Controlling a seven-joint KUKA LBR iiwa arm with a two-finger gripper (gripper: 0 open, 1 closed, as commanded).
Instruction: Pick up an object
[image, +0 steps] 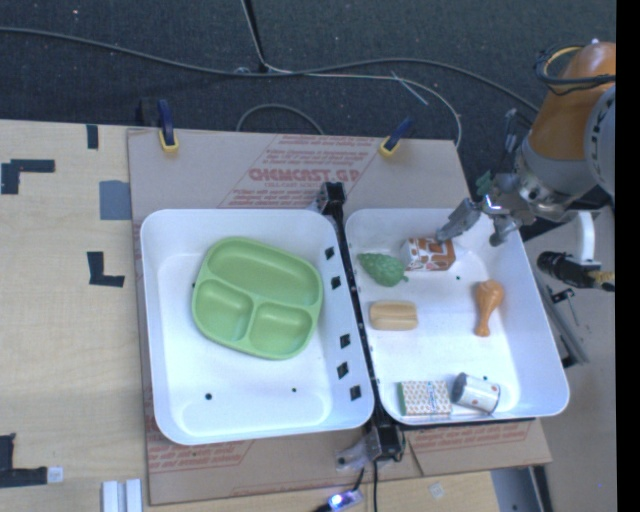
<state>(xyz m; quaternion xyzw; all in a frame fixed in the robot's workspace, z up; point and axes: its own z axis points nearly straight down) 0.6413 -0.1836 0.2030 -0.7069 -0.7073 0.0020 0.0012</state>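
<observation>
The right bin (530, 300) holds several small objects. A brown-and-white carton (430, 254) lies near its far edge, with a green leafy toy (381, 267) just left of it. A tan bread roll (393, 316) rests near the divider, and an orange-brown drumstick (487, 305) lies on the right side. A patterned box (425, 398) and a silver can (474, 392) sit at the front. My gripper (476, 229) hangs over the bin's far right corner, open, with one finger close to the carton's upper right and nothing between its fingers.
A green divided plate (258, 297) lies in the left bin (165, 330). A black divider with clips (345, 300) runs between the bins. Cables (260, 60) trail across the dark floor behind the bench.
</observation>
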